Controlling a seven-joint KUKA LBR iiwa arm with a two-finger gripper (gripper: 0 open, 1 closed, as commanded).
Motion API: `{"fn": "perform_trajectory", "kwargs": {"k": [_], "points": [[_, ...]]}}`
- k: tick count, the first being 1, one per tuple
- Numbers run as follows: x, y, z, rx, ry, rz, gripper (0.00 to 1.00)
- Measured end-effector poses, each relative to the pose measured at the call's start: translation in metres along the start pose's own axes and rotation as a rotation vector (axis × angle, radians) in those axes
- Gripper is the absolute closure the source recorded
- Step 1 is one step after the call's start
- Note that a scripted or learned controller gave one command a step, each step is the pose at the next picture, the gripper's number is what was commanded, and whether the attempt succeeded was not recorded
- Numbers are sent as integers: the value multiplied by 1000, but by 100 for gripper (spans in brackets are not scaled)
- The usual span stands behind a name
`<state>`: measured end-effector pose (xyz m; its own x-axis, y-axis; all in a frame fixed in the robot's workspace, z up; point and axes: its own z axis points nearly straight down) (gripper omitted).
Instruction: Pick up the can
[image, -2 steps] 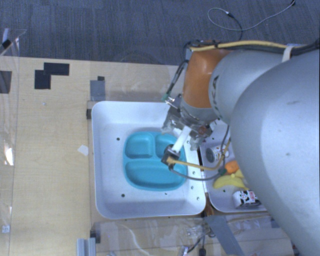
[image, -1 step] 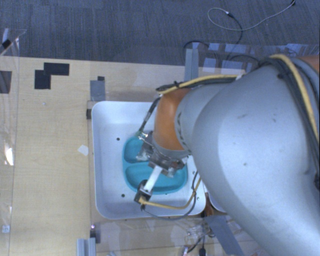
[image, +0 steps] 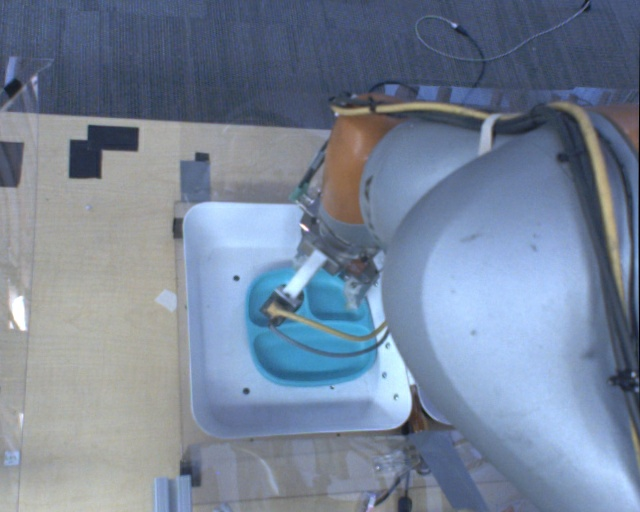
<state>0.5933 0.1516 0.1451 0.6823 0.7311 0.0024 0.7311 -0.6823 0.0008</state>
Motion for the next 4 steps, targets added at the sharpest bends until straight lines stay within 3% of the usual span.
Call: {"fn": "perform_trajectory", "kwargs": {"k": [1,2,3,4], "points": [[42,-44,7,1,3,285,0],[61,-58,22,0,0,-161,0],[76,-20,27,-1,1,-186,0],[115,-3,27,-1,4,-174,0]]}}
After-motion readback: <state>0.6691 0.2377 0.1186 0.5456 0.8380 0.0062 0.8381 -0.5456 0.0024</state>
